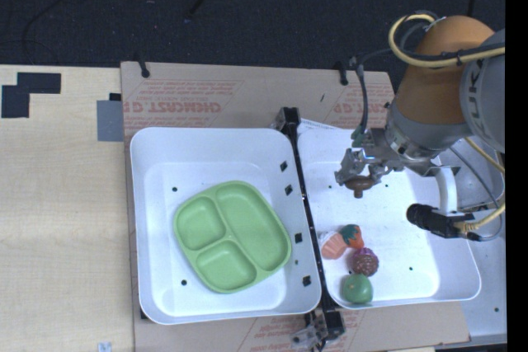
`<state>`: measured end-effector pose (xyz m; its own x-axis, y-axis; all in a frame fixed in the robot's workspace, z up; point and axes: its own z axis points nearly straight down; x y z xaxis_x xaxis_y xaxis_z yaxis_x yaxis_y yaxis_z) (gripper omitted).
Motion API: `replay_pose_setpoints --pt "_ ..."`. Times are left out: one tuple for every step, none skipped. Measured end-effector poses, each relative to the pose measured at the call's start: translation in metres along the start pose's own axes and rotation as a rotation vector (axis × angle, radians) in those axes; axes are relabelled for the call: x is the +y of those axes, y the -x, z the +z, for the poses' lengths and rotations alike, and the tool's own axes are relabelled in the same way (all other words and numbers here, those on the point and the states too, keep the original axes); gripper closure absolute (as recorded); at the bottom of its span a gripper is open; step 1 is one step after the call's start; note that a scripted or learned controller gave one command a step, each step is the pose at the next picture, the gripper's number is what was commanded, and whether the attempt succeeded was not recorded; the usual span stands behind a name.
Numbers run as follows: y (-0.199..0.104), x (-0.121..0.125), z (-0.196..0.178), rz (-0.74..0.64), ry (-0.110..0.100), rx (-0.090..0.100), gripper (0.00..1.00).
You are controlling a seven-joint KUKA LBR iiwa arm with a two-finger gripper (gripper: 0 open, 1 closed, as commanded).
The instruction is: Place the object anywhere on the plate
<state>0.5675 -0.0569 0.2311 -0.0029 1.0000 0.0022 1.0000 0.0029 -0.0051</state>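
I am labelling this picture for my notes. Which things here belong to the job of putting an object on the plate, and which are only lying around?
Belong to the job:
green plate
gripper
small brown object at the gripper

Just lying about:
orange toy
dark red toy
green toy

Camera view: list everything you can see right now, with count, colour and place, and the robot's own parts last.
bins: two, white, side by side on the bench
plate: one, green, three compartments, in the left bin
toy items: about four, orange, red with green, purple and green, clustered at the right bin's near-left corner
cardboard sheet: one, brown, under the bins
arm: one, grey with orange band, reaching over the right bin
gripper: one, above the right bin, something small and brown at its tip
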Motion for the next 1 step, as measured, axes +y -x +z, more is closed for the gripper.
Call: replay_pose_setpoints --pt "-0.0554 -0.0148 -0.0036 -0.002 0.000 0.001 1.00"
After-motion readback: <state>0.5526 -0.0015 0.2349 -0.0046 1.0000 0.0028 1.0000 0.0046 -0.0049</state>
